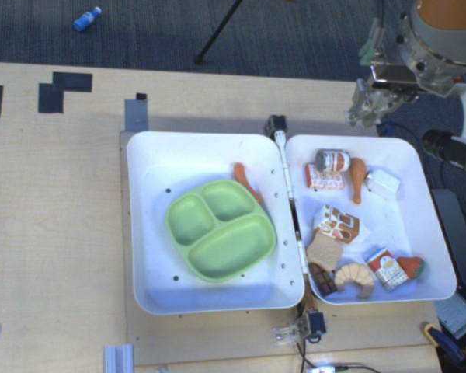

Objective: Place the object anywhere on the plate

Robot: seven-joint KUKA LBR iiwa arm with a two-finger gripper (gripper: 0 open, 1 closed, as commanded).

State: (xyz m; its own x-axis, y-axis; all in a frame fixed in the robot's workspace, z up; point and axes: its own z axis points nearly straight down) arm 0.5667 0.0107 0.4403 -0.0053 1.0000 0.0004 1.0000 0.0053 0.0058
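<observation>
The hand (366, 109) hangs above the right bin's (427, 208) far edge, its state impossible to tell, well apart from the green plate (221, 229).

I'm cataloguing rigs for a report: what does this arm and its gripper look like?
The arm is grey metal with an orange band above the wrist. Its gripper is a compact silver-grey assembly with dark parts and a small green piece on its side.

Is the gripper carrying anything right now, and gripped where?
Nothing shows in the gripper; it hangs above the right bin's far edge, with the green plate bare.
</observation>
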